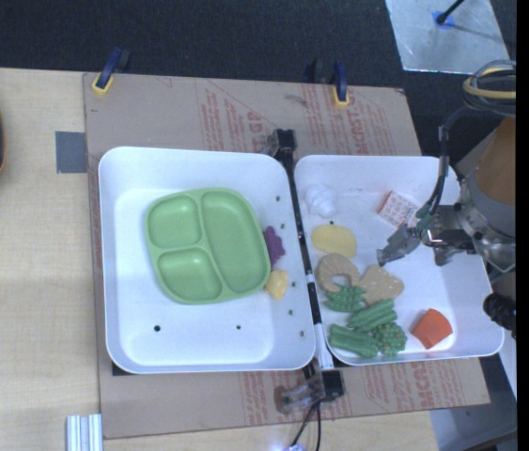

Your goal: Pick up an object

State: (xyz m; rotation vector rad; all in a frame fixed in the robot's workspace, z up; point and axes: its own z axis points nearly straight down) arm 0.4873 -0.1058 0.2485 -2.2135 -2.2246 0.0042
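The jaws [403, 245] hang over the right bin [358, 172], just right of the yellow piece [334, 241]; their spread I cannot tell

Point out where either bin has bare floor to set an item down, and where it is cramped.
Left bin: bare floor along the near edge, below the green plate, and a narrower strip along its left wall. Right bin: a bare patch between the orange block and the gripper. Crowded: the right bin's near-left corner, where the green vegetables and tan pieces pile together.
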